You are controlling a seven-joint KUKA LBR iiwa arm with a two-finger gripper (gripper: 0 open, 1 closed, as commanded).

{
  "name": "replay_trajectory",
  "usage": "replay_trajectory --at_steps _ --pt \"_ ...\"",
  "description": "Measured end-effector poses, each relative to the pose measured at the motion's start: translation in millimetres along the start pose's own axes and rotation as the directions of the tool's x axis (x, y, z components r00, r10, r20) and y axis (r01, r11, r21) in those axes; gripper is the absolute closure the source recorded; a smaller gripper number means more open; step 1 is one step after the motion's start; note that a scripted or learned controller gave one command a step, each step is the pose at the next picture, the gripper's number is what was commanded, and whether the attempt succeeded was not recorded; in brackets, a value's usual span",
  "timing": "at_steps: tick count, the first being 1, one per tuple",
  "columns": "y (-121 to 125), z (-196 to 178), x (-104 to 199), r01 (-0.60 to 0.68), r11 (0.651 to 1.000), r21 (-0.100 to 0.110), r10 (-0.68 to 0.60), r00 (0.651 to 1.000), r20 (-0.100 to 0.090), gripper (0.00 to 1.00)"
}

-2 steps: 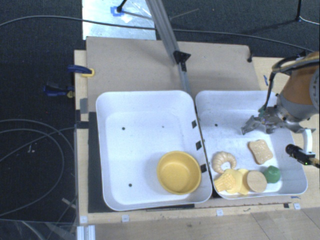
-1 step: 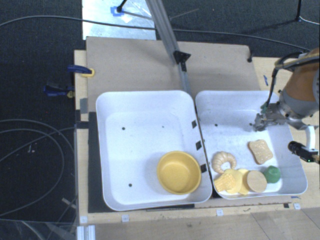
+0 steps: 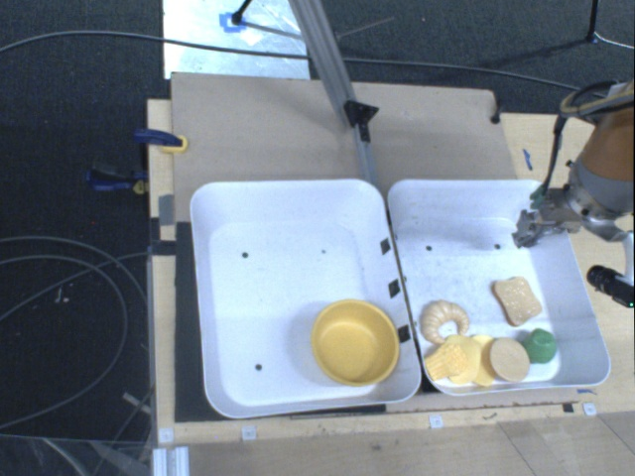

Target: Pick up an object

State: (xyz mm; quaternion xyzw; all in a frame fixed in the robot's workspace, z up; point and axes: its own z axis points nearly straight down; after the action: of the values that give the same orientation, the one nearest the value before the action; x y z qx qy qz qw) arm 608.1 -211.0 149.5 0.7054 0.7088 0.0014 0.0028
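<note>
Objects: croissant (image 3: 444,319), toast slice (image 3: 517,300), green piece (image 3: 541,345) are seen lower right, in right bin (image 3: 466,216).
Gripper (image 3: 526,232): seen at right edge; finger state cannot be told.
Left bin (image 3: 268,211): yellow bowl (image 3: 355,341) is contained.

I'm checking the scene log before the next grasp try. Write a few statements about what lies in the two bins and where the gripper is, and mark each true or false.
1. The yellow bowl sits in the left bin. True.
2. The croissant lies in the left bin. False: it lies in the right bin, near the divide.
3. The gripper holds the green object. False: that object lies in the bin's near corner, apart from the gripper.
4. The toast slice lies in the right bin. True.
5. The corn cob rests inside the bowl. False: it lies in the right bin.
</note>
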Motion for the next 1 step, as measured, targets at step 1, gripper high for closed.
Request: replay_trajectory --at_steps 1 --pt "2.3 -55.0 -0.6 0.001 1.0 -0.002 -0.001 1.0 0.001 1.0"
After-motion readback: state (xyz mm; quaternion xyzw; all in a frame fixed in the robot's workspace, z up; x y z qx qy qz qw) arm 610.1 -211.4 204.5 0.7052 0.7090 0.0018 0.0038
